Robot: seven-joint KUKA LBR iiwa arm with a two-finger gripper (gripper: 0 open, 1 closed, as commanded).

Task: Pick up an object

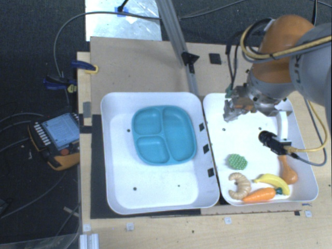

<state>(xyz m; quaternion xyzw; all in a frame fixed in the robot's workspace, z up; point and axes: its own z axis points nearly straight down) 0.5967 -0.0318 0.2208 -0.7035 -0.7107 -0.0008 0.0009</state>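
The desk (135, 61) carries two white bins. The left bin (119, 191) holds a blue plate (164, 134). In the right bin (306, 188), the claw (234, 108) hangs over the far end. The banana (273, 181), carrot (259, 195), croissant (239, 184) and green ball (237, 162) lie apart from it, at the near end.

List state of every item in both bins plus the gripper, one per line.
gripper: above the far end of the right bin, nothing visibly held; fingers unclear
blue divided plate: flat in the left bin, compartments bare
green ball: loose on the right bin floor
croissant: lying at the right bin's near edge
carrot: lying beside the croissant
banana: lying just behind the carrot
right bin: holds all the food items
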